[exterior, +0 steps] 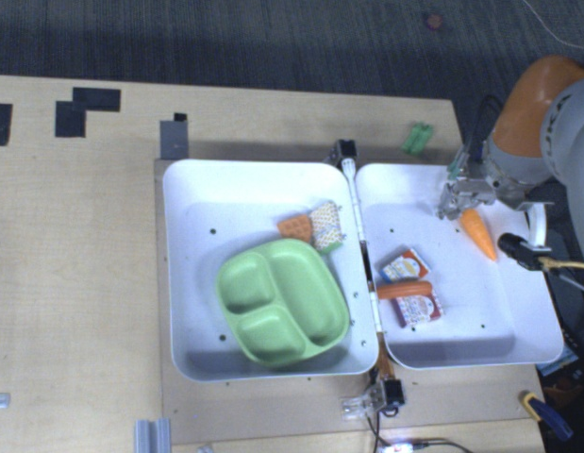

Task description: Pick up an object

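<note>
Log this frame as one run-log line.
phase: approach | gripper: above right bin, beside carrot | held: nothing visible | left bin: green tray

A single fixed camera looks down at a slant on the bench (75, 281), taking in both white bins (192, 347) side by side. The arm (546, 121) enters from the right edge.
</note>
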